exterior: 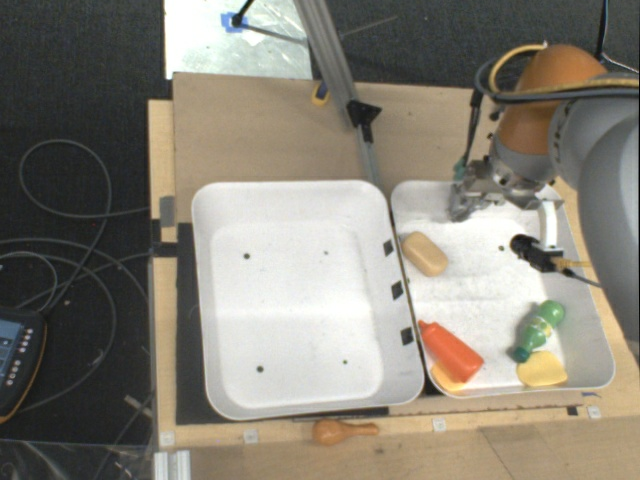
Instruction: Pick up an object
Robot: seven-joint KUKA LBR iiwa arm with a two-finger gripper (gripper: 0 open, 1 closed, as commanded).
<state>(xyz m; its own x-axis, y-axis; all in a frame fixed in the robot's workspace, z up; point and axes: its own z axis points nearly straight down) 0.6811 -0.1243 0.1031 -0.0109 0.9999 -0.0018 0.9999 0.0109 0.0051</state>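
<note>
My gripper (464,208) hangs low over the far edge of the right bin (500,278), reaching in from the right. A tan block (425,254) lies in that bin near its left wall, a little nearer than the gripper and to its left. An orange-red wedge (451,353) rests at the bin's near left corner. A green bottle (537,330) and a yellow piece (543,370) sit at the near right corner. Nothing shows between the fingers.
The left bin (290,298) stands beside the right one, joined by black clips. A tan pear-shaped object (340,430) lies on the bench in front of the left bin. A slanted metal pole (335,63) rises behind the bins.
</note>
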